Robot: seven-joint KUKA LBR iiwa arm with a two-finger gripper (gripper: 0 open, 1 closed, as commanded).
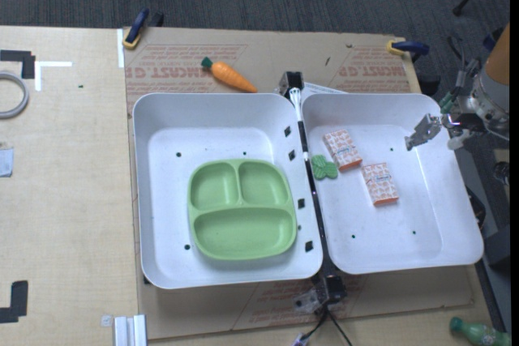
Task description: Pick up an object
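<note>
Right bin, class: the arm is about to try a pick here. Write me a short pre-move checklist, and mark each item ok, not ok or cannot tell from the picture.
1. Targets present in the right bin: ok. Two orange-patterned boxes, upper box and lower box, plus a small green piece.
2. Boxes separated enough to single one out: ok, a visible gap lies between them.
3. Green piece away from the bin wall: not ok, it sits by the left wall.
4. Gripper over the right bin: ok, near its upper right corner.
5. Gripper carrying nothing: ok, nothing between its fingers.
6. Gripper above a target: not ok, both boxes lie to its left.
</note>
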